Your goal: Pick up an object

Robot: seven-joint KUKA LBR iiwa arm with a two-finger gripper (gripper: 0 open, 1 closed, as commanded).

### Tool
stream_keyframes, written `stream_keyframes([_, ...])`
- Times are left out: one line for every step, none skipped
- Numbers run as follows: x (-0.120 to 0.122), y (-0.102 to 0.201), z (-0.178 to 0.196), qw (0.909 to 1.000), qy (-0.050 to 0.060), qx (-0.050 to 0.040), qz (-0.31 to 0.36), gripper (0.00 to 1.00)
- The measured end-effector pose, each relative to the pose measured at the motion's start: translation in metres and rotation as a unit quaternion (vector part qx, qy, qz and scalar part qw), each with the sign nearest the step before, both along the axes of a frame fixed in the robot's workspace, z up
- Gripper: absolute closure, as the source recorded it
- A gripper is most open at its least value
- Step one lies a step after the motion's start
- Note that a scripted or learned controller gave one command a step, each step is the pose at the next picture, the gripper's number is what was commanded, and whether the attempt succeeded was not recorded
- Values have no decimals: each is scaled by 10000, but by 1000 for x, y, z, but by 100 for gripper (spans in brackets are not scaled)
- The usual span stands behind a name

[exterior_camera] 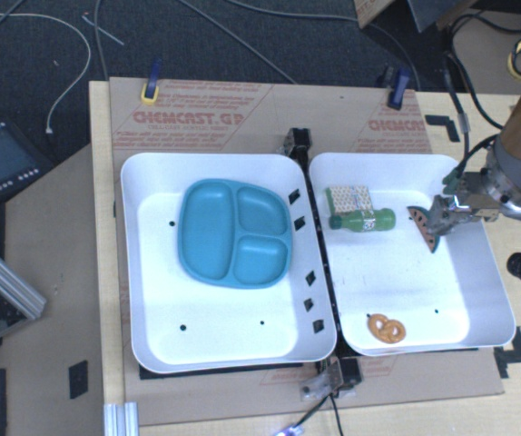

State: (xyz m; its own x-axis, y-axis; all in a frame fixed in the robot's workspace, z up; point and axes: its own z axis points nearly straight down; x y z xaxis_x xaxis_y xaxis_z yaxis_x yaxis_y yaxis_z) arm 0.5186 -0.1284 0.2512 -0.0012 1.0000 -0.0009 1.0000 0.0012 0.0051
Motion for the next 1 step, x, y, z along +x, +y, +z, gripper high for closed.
stream_keyframes([19, 53, 5, 10000, 13, 10, 24, 100])
